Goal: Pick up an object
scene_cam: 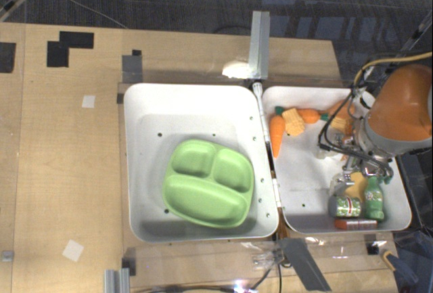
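From the overhead camera, here I am, reaching in from the right, my orange band bulging over the right bin [298, 217]. My pincer [356, 175] is down low in that bin's near right corner, right above a small cluster of things. Whether my fingers are open or closed I cannot tell; the wrist and cables cover them from this angle.

Under me sits a green can [346, 206], and just beside it on the right a green bottle with a yellow top [373, 198]. A thin red item [354, 222] lies along the bin's near wall, touching or nearly touching the can. I can't say that any of these sits between my fingers.

Over at the far left end of the same bin, an orange carrot [277, 135] lies against the dividing wall, with a yellow chunk [293, 122] beside it and another orange piece [309, 116] just beyond. Something yellow-orange [340, 124] peeks out near my wrist, too hidden to name.

The left bin [145, 149] holds a light green divided plate [209, 183], three compartments, lying flat toward the near side, well apart from me.
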Action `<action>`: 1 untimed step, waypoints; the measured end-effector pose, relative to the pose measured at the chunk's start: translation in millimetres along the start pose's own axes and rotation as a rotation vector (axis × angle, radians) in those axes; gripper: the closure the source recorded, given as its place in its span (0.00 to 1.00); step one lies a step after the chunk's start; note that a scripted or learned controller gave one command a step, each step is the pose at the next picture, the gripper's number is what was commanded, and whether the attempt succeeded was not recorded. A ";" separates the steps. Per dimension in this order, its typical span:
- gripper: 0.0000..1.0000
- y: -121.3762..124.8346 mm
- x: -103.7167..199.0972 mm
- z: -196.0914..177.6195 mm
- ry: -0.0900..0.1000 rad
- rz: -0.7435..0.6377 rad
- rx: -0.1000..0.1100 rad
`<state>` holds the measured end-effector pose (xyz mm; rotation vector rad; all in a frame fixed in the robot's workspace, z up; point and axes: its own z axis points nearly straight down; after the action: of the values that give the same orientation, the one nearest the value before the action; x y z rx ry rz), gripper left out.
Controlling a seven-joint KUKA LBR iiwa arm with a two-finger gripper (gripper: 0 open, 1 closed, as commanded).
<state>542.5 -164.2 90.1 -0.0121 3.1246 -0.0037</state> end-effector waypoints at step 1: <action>0.00 24.8 -102.7 2.9 0.020 -0.084 -0.003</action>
<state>645.0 -138.6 88.8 -0.1439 3.1419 -0.0009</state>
